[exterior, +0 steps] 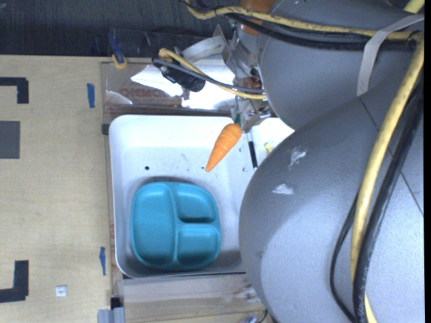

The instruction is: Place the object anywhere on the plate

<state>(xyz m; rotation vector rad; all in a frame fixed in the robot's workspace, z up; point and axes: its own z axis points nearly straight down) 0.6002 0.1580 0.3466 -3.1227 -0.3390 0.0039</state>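
Note:
An orange toy carrot (223, 147) hangs tilted over the back of the white bin (135, 140), thick end up and tip pointing down-left. Its thick end sits between the fingers of my gripper (241, 118), which is shut on it at the bin's back right. A blue divided plate (176, 224) lies on the bin floor at the front, below and left of the carrot. The carrot is above the bare bin floor, beyond the plate's far rim.
The grey arm fills the right side and hides the bin's right part. Cables (202, 78) loop behind the bin's back wall. A pale wooden bench top (50, 180) lies to the left. A thin black piece (252, 154) stands just right of the carrot.

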